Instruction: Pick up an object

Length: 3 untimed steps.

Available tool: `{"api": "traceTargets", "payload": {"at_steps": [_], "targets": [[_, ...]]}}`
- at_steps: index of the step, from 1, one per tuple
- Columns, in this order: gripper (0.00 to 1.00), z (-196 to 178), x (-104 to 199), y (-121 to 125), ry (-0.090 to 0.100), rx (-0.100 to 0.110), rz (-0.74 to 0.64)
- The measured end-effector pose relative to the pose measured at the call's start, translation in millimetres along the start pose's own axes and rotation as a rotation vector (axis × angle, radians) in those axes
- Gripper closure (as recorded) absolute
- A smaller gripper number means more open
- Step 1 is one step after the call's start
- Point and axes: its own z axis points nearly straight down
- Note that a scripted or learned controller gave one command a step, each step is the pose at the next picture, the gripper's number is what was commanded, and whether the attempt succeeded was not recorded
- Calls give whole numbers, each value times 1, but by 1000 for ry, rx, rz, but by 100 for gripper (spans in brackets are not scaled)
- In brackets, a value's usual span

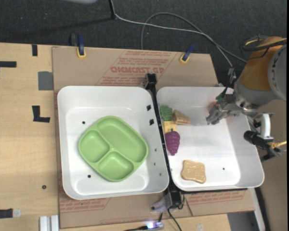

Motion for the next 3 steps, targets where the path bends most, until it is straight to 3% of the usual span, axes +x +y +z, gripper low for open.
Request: {"api": "traceTargets", "payload": {"at_steps": [3], "targets": [[100,-157,-3,-4,-2,-8,2]]}}
